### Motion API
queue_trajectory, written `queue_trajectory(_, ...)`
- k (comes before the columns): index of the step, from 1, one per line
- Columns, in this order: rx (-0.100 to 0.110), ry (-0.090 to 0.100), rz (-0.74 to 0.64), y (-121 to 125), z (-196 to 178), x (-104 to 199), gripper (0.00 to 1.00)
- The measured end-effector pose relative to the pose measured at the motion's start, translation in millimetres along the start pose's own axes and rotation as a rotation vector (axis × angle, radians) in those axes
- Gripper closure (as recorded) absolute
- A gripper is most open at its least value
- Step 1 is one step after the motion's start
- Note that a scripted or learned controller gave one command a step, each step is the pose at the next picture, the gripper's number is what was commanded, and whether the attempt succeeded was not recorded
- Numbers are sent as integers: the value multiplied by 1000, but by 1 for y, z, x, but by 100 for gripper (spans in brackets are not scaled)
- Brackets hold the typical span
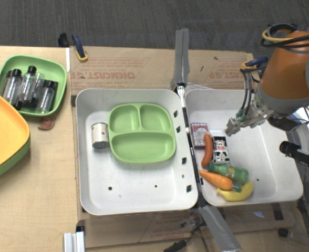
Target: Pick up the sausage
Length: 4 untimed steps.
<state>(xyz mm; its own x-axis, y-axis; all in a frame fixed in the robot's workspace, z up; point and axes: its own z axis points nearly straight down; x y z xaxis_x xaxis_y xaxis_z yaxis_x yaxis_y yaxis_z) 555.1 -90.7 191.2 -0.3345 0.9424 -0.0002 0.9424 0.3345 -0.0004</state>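
Observation:
The sausage (207, 150) is a reddish-brown link lying almost upright in the picture, at the left side of the right bin (280, 188), between a small red card box (199, 134) and a black-and-white card box (220, 151). My gripper (233, 126) hangs above the right bin, up and to the right of the sausage and apart from it. Nothing shows in its grasp. The orange-banded arm (288, 67) comes in from the upper right.
Below the sausage lie a green vegetable (229, 171), a carrot (216, 179) and a banana (236, 193). The left bin (91, 188) holds a green divided plate (142, 133) and a small can (99, 135). Left of the bins stand a green tray of bottles (31, 85) and stacked orange plates (4, 135).

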Motion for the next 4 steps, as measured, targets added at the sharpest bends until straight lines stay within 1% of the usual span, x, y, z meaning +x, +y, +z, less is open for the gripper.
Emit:
queue_trajectory(1, 0, 0, 1, 0, 0, 0, 0)
queue_trajectory(2, 2, 1, 76, -29, 48, -5, 0)
queue_trajectory(3, 1, 0, 15, 13, 101, -14, 0)
queue_trajectory(4, 1, -1, 144, 93, 99, -46, 0)
